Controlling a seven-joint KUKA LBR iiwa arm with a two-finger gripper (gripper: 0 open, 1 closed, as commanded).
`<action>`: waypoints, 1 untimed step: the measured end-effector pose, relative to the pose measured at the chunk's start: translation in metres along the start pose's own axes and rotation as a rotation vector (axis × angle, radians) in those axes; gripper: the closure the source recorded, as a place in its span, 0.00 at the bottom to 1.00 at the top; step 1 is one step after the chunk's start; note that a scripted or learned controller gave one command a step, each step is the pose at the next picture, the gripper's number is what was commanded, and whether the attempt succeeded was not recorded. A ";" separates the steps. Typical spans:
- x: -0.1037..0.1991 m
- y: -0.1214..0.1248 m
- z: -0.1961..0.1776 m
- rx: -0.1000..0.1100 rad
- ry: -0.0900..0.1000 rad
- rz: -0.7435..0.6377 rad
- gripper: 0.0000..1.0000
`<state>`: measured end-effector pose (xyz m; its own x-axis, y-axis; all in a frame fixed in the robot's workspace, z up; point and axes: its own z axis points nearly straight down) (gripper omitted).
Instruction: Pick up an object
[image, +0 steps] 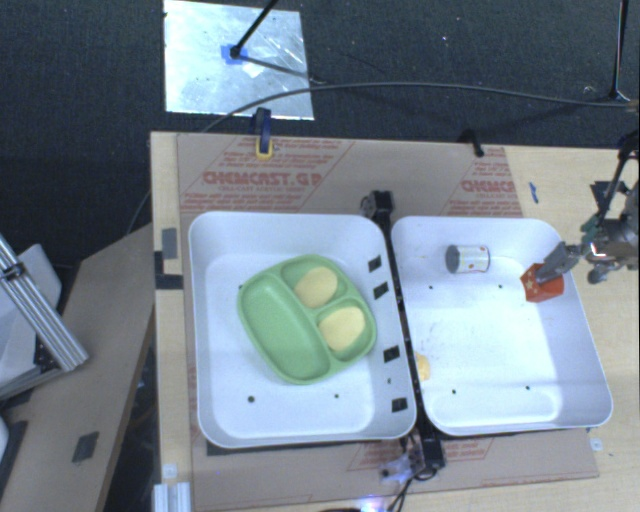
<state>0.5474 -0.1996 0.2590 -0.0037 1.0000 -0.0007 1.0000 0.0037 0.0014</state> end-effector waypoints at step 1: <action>0.000 -0.001 0.042 0.003 0.001 0.002 0.00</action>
<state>0.5460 -0.1992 0.2173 -0.0017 1.0000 -0.0001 1.0000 0.0017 -0.0015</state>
